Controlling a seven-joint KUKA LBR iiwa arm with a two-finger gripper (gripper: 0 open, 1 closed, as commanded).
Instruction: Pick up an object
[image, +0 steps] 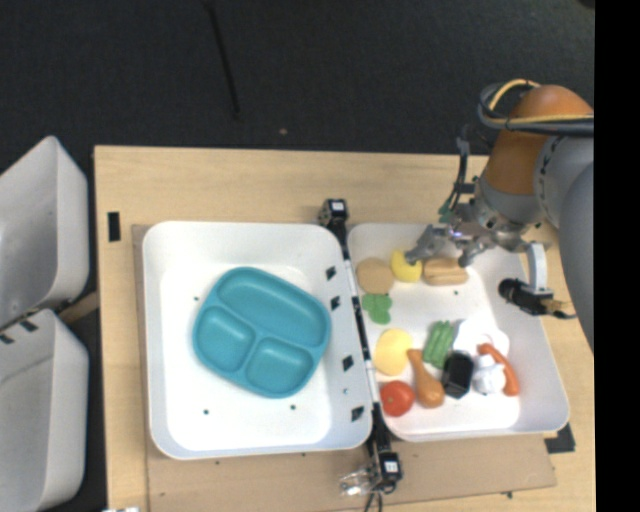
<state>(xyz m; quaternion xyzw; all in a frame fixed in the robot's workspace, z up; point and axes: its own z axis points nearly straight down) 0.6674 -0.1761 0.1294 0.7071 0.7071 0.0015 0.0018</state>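
Pale wood makes up the bench (230, 180), set against a dark floor, and on it you have two shallow white bins side by side. Your left bin (170, 250) holds a blue divided plate (262, 332), lying flat near its middle. Your right bin (530, 390) holds every loose object you could pick. The arm (520, 150) reaches in from the right, and its gripper (447, 246) hangs over the far part of the right bin; you cannot tell from this slant whether it is released or clenched, and nothing is visibly held in it. Just below it in the picture lies a tan bun-shaped piece (445, 272), with a small yellow piece (405, 266) touching its left end. A round tan biscuit (374, 274) sits beside that, near the bin's left wall, with a small green piece (377, 306) just in front of it. Toward the near side you see a yellow lemon-like toy (393, 350), a green pod (439, 342), an orange carrot (424, 378), a red tomato (397, 398), a black block (457, 373) and a white-and-orange toy (492, 372), all clustered close together.
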